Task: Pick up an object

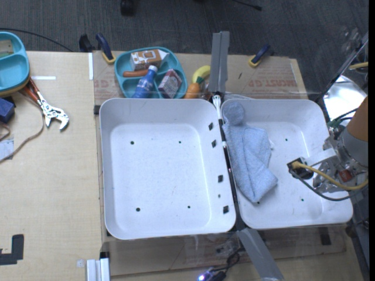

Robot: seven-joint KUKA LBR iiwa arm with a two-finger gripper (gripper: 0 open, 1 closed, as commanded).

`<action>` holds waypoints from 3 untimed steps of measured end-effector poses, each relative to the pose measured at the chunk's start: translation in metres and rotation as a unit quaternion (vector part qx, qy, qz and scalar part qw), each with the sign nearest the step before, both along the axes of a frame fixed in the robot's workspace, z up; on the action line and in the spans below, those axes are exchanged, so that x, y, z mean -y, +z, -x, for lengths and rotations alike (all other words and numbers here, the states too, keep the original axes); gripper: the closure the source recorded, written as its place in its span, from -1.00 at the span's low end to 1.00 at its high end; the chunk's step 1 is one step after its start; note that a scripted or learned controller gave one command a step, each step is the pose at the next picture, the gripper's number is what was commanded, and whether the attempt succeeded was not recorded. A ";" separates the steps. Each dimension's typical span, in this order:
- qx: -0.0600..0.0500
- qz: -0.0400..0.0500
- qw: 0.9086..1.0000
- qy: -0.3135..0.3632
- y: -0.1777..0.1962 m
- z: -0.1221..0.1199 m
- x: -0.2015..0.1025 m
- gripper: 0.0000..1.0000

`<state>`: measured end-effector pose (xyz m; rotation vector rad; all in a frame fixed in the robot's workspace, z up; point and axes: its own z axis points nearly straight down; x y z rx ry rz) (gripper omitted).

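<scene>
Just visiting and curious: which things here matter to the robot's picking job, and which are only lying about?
Job: grey-blue cloth, right bin, robot arm.
Lying about: teal tray of toy food, wrench, banana.

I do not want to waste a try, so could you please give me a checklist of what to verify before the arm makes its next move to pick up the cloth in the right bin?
1. A thing to pick is present: ok. A blue-grey cloth lies in the right bin, on its left side.
2. Gripper above the cloth: not ok. The gripper is near the bin's right side, apart from the cloth.
3. Way to the cloth is free: ok. Bare bin floor lies between them.
4. Cloth offers a fold to pinch: ok. It lies crumpled, with raised folds.
5. Cloth is free of the bin's left wall: cannot tell. Its edge runs close along it.
</scene>
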<state>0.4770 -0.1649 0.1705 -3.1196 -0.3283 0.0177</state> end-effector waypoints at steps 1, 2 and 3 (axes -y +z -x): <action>0.000 0.000 1.000 0.000 0.000 0.000 0.000 -1.00; 0.004 0.002 1.000 -0.005 0.036 -0.004 0.058 -1.00; 0.003 0.001 1.000 -0.004 -0.009 0.001 -0.046 -1.00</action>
